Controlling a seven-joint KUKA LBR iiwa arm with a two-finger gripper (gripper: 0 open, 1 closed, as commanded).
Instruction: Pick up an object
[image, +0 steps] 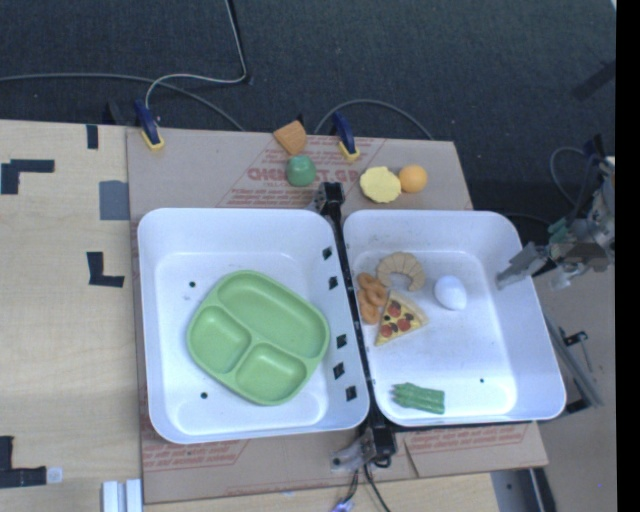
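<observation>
The right bin (520, 380) holds a tan bread ring (401, 268), an orange pastry (371, 296), a pizza slice (399, 319), a white egg (451, 293) and a green bean pod (418, 398). My gripper (522, 267) hangs at the right bin's right rim, to the right of the egg and apart from every object. The arm behind it is partly cut off by the view's right side.
The left bin (160, 250) holds a green divided plate (258, 336). On the cardboard behind the bins lie an orange block (290, 136), a green ball (300, 171), a yellow lemon (380, 184) and an orange fruit (413, 178). Two blue clamps (150, 127) grip the cardboard's far edge.
</observation>
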